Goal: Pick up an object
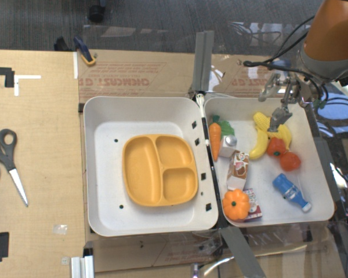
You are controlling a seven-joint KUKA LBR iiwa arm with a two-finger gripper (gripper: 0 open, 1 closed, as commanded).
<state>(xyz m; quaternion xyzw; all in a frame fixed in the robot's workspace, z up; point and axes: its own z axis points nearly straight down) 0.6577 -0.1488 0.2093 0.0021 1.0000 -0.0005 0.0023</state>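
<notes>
The right bin (319, 155) holds several toy foods. A yellow banana bunch (260, 139) lies at its upper middle, with two red tomatoes (283, 154) beside it. A blue bottle (290, 191) lies lower right and an orange pumpkin (236, 204) sits at the front. A carrot (214, 139), a green vegetable (223, 125), a small silver can (229, 142) and a brown-and-white packet (239, 169) lie along the left side. My gripper (278, 119) hangs just over the top of the banana bunch, reaching down from the upper right.
The left bin (104, 155) holds a yellow divided plate (160, 169). Scissors (9, 161) lie on the wooden bench at far left, and a blue clip (84, 51) lies behind the bins. Cables (336, 106) trail by the right bin's far corner.
</notes>
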